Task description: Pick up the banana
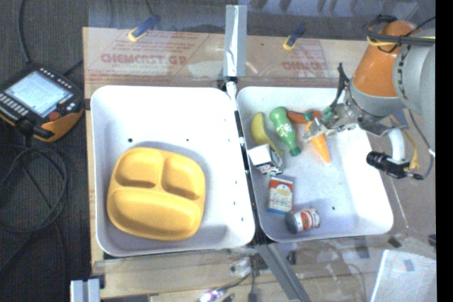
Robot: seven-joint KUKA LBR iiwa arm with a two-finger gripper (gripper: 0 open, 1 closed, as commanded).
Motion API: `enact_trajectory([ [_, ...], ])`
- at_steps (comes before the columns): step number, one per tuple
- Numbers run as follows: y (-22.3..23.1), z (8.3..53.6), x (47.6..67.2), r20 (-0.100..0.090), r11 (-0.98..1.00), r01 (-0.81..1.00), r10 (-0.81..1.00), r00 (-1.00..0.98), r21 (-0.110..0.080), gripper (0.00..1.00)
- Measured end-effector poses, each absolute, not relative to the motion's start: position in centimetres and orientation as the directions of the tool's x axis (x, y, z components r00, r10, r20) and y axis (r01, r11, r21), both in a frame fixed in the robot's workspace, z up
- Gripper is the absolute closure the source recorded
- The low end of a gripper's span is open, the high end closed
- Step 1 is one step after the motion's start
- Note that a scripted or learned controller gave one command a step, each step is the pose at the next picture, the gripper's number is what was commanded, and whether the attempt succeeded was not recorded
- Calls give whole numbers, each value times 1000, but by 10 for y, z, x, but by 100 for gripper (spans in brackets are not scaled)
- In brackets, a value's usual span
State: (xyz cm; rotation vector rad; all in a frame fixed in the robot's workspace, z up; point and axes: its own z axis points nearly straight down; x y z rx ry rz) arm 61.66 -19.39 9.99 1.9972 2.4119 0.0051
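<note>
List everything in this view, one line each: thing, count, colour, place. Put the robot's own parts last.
bins: 2, white, side by side on the bench
tray: 1, yellow, three compartments, in the left bin
banana: 1, yellow, right bin, far left corner, beside the bottle
bottle: 1, green, right bin, next to the banana
carrot: 1, orange, right bin, just below the gripper
carton: 1, red and white, right bin, middle
can: 1, red and white, right bin, near edge
pendant: 1, black and orange, floor, left of the bench
clamps: 2, yellow and blue, far edge of the bench
arm: 1, grey with orange band, from the right
gripper: 1, dark, over the right bin
</note>
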Motion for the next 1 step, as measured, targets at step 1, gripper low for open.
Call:
enact_trajectory([
  [1, -178, 162, 643, -2, 100, 995, 995, -100, 0, 100],
])
